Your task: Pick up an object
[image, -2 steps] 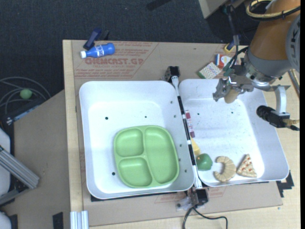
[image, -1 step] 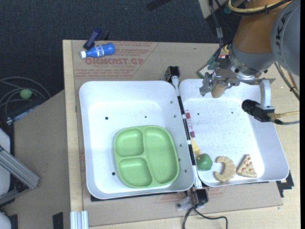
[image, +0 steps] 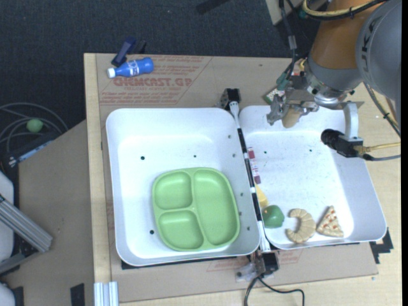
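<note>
- The tool (image: pixel 288 110) hangs over the far edge of the right bin (image: pixel 357 183), up by its back wall. A small tan object (image: pixel 293 115) shows between its fingers, so it looks clamped on that piece and lifted off the bin floor, though the piece is too small to identify.
- The arm (image: pixel 347 37) comes in from the right with its orange band above the wrist, which explains why the tool sits at the bin's far side and not over the near clutter.
- The remaining loose items sit bunched along the near edge of the right bin: a green ball-like piece (image: pixel 273 216) against the divider, a croissant-shaped toy (image: pixel 301 225) just beside it, and a pizza-slice toy (image: pixel 330 222) near the corner. They probably gather there because the bin floor slopes toward that side.
- The left bin (image: pixel 127 171) carries a green divided plate (image: pixel 194 208), lying flat with its three compartments up; it seems too broad for a two-finger pinch.
- On the tabletop (image: pixel 191 75) beyond the bins lies a small blue and white bottle (image: pixel 131 67), on its side, well apart from the work.
- Judged from this, the pick seems made; the grip is at the fingertips, so a slip is the likely risk.
</note>
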Robot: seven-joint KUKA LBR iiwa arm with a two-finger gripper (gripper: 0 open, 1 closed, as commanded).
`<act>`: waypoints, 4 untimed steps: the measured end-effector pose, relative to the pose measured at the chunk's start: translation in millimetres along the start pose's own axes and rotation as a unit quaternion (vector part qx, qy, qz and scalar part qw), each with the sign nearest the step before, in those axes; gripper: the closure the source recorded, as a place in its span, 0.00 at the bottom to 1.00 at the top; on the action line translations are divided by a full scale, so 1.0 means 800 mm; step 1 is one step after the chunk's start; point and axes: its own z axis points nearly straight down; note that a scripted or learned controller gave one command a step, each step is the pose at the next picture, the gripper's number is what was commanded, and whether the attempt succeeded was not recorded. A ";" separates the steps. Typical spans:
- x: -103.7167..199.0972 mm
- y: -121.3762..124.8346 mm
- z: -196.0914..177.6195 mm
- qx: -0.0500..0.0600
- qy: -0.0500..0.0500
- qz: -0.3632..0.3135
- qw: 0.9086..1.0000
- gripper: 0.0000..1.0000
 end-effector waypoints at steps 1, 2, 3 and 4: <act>-0.013 -0.008 0.002 0.002 0.000 0.000 1.000 1.00; 0.024 -0.024 -0.005 0.002 0.001 -0.001 1.000 1.00; 0.014 -0.030 -0.023 0.000 0.000 0.000 1.000 1.00; 0.022 -0.006 -0.024 0.000 0.000 -0.001 1.000 1.00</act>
